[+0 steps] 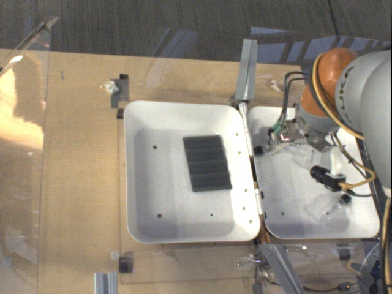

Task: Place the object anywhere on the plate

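Judging from above, where was the object? Ines asked.

Tom answered: I took it to be the faint, glassy shape [329, 210] near the front of the right bin [367, 231], though it was too pale against the white to be sure. It was well apart from the plate [207, 163], the dark ridged slab that lay flat in the middle of the left bin [131, 164].

And the gripper?

The gripper [293, 141] hung over the back of the right bin, under the wrist of the arm [367, 90]. I could not tell whether it was open or closed, and I saw nothing in its hold.

How would that thing have handled?

If it was clear plastic, as it looked, I would have guessed light, thin and slippery, and likely to flex or skid under a hard squeeze. It called for a gentle close across its narrowest part, near its middle, with the approach straight down so that it was not pushed against the bin wall.

And the plate?

It looked stiff, and its ridges could have tipped a light piece, so a low release seemed wise.
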Robot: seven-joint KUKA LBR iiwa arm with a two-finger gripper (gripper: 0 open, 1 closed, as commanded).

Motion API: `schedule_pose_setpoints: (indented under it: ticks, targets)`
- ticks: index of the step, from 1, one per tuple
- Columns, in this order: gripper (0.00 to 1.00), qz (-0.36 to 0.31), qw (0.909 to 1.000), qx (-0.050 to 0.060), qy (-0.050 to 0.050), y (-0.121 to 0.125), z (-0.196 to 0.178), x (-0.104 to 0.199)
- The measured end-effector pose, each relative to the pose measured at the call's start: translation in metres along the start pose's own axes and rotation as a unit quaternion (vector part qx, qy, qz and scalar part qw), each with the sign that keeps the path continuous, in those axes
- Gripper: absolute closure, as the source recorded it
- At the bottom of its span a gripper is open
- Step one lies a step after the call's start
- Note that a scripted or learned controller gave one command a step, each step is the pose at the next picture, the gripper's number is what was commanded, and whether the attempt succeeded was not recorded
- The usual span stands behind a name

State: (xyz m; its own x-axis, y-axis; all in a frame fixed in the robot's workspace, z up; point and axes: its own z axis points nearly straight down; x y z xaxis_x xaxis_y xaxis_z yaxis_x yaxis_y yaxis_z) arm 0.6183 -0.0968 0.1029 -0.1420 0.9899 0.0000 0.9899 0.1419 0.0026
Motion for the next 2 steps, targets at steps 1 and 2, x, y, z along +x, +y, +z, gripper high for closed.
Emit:
schedule_pose_setpoints:
  ticks: [1,2]
  targets:
    - [1.00,-0.159,0.9872,-0.003,-0.001,-0.025,-0.133,0.090]
    - [1.00,-0.242,0.9703,-0.002,0.000,0.022,-0.082,0.122]
